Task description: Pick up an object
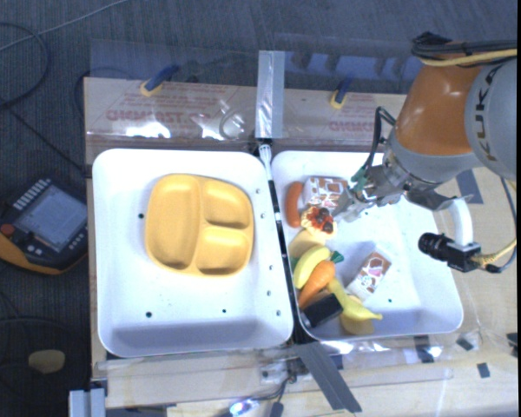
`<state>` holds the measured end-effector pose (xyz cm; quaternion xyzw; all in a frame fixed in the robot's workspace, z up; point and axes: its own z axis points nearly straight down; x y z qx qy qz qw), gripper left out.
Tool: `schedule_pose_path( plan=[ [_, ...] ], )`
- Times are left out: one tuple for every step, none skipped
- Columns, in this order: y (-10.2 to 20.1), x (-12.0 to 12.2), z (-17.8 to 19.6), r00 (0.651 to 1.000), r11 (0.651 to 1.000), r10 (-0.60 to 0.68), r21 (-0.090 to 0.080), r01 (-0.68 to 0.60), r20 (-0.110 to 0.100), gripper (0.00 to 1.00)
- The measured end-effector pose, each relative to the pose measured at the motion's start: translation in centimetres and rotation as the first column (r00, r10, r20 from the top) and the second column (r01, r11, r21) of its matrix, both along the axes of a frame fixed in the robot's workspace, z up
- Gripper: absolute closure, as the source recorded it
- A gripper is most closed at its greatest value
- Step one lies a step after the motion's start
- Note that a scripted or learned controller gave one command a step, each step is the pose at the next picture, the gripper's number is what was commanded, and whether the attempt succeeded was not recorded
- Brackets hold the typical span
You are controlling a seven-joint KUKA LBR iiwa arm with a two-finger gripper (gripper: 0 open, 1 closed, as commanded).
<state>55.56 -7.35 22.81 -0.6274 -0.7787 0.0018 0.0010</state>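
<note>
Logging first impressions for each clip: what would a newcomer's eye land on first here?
Likely the big yellow divided tray lying alone in the left bin. Next, the grey arm with its orange band reaching from the right, its gripper low over the right bin. There, toy food crowds the left side: a banana and a carrot.

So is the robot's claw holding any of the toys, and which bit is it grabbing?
It cannot be told. The claw sits low in the right bin, right beside the printed packet, but the view is too small to show anything gripped.

Yellow divided tray point(199, 224) in left bin point(113, 259), hand point(358, 200) over right bin point(417, 294)
</note>
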Motion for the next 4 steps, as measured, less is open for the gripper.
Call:
schedule_pose_path(
  plan=[
    [6.4, 3.2, -3.8, 0.999, 0.999, 0.045, 0.0, -0.045, -0.001, 1.0],
    [4.4, -0.6, -0.1, 0.996, 0.996, -0.086, 0.0, 0.086, -0.002, 1.0],
    [4.5, -0.6, -0.1, 0.996, 0.996, -0.086, 0.0, 0.086, -0.002, 0.0],
    [-2.7, 1.5, -8.8, 0.997, 0.997, -0.071, -0.001, 0.071, -0.002, 0.0]
  ],
)
